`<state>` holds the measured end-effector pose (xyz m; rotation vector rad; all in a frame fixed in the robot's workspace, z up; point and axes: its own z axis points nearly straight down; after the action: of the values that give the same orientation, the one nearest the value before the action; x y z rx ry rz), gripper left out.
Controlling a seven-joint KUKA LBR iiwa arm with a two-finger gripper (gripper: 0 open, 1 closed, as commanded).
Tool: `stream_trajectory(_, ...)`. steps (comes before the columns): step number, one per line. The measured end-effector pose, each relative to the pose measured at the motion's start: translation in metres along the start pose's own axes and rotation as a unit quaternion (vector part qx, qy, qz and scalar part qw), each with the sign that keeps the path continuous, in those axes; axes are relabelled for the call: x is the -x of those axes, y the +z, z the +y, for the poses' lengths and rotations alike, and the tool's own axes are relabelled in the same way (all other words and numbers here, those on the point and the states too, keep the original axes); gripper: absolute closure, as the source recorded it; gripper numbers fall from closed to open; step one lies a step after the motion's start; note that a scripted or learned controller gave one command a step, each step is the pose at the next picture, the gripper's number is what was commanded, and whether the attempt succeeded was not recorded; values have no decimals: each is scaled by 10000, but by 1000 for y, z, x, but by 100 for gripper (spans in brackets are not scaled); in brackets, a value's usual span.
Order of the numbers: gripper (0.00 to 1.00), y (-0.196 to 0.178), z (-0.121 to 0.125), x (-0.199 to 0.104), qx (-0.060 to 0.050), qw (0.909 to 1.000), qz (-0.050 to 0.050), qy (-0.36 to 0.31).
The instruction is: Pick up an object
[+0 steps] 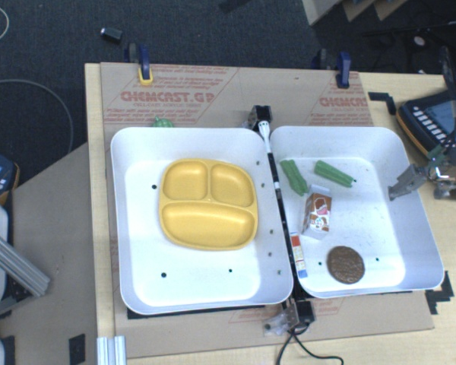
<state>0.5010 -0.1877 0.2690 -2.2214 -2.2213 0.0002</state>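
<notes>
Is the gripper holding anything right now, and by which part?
Nothing is held. The gripper sits at the right bin's right edge, with nothing between its fingers.

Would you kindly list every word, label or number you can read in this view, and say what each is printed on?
"CHEMCAST G P": red print, left part of the bench's protective sheet.
"CHEMCAST": red print, partly cut off, right part of that sheet.
Small packet in the right bin: print too small to read.
</notes>
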Motion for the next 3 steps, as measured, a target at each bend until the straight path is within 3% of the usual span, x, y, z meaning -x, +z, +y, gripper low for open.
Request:
stream_trajectory(1, 100, -11, 1, 0, 16, 10000, -9, -5)
stream_trajectory(2, 100, 47, -23, -100, -45, 10000, 34, -46)
stream_trajectory(3, 100, 47, -15, -148, -16, 10000, 18, -31)
